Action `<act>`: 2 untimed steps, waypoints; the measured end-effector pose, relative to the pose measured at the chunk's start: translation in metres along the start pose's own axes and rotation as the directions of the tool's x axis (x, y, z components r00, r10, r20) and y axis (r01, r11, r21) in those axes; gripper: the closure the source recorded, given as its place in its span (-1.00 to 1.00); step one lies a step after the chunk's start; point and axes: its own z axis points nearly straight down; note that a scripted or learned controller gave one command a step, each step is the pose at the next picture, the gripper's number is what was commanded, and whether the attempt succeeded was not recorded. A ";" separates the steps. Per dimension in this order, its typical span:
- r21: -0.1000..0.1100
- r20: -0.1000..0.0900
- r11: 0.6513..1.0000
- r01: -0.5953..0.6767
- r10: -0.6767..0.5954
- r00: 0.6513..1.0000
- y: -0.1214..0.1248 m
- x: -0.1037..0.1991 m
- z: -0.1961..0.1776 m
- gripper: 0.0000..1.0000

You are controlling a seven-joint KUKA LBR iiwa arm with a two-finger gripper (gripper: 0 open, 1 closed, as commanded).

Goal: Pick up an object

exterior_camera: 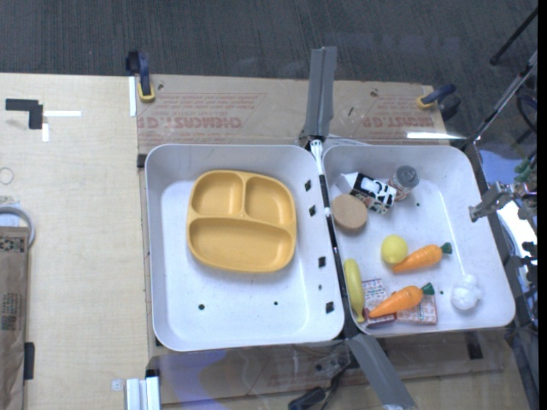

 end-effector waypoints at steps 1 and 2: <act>0.001 -0.001 1.000 0.003 -0.003 1.000 -0.002 0.061 0.075 -1.00; -0.001 -0.001 0.982 0.190 -0.190 0.982 0.006 0.107 0.177 -1.00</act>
